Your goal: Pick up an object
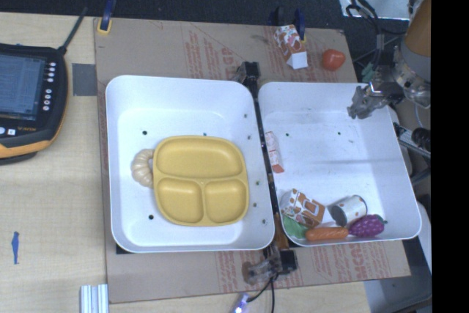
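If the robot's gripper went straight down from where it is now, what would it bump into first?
Probably the bare white floor of the right bin near its upper right corner. The gripper hangs there, well away from the toys in the bin's lower corner. Its height is hard to judge.

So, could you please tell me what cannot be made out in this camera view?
- Gripper: small and dark at the right bin's far rim; whether it is open or shut cannot be told.
- Beige object: partly tucked behind the yellow tray.
- Green item: mostly covered by the carton and carrot.
- Arm: cut off by the right edge.
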Controlling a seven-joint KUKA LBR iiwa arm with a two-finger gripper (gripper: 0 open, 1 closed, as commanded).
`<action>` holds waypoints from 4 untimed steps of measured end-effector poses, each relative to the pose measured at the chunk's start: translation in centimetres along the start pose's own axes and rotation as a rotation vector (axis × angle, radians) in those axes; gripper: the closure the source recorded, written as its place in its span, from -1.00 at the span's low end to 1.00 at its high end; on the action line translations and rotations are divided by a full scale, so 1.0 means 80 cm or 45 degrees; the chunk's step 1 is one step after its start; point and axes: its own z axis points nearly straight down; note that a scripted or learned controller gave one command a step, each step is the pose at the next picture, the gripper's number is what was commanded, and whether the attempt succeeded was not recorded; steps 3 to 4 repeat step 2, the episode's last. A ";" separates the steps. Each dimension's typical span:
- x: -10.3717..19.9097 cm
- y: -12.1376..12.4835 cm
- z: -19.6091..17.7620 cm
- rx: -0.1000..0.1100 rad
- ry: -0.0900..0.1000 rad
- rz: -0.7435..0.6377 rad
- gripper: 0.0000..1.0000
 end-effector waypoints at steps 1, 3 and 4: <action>-0.001 0.000 -0.013 -0.001 -0.001 -0.003 1.00; -0.003 0.000 -0.026 -0.002 -0.003 -0.006 1.00; -0.003 0.000 -0.026 -0.002 -0.003 -0.006 1.00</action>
